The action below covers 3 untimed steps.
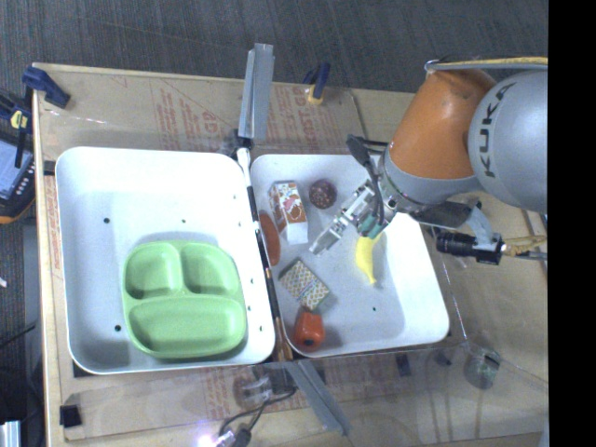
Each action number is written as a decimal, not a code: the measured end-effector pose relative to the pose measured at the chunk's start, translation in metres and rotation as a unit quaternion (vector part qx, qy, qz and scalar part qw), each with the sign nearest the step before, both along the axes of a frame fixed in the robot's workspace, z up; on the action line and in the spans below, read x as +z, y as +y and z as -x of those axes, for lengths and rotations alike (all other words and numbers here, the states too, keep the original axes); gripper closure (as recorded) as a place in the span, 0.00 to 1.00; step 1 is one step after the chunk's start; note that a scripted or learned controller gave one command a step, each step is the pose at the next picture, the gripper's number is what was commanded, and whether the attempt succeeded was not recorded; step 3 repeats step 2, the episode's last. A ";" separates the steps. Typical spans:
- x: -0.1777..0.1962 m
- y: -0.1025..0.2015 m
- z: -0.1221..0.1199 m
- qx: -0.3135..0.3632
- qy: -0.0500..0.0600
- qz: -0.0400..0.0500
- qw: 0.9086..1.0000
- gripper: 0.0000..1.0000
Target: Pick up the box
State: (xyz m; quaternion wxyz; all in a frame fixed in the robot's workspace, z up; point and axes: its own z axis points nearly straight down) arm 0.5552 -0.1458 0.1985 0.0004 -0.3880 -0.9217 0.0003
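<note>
- The box [288, 209], a small carton with a red and white print, lies in the far left part of the right bin [421, 329], just beside the dividing wall.
- The gripper [328, 239] hovers just right of the box, holding nothing; finger spacing cannot be told.
- Recommended: centre over the box, align across its narrow sides, descend vertically.
- Obstructions: a red sausage-like item [271, 237] touches the box's left; a brown round item [322, 194], a banana [368, 258] and a patterned packet [304, 284] lie near.

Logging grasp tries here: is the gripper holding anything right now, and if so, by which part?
Nothing is held. The gripper hangs in the right bin, just right of the box, with nothing between its fingers. The box lies in the bin.
</note>
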 end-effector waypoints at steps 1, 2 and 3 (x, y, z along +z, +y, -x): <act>-0.107 0.023 0.043 -0.096 -0.001 0.003 0.995 0.00; -0.097 0.025 0.042 -0.093 -0.001 0.003 0.996 1.00; -0.097 0.025 0.042 -0.093 -0.001 0.003 0.996 1.00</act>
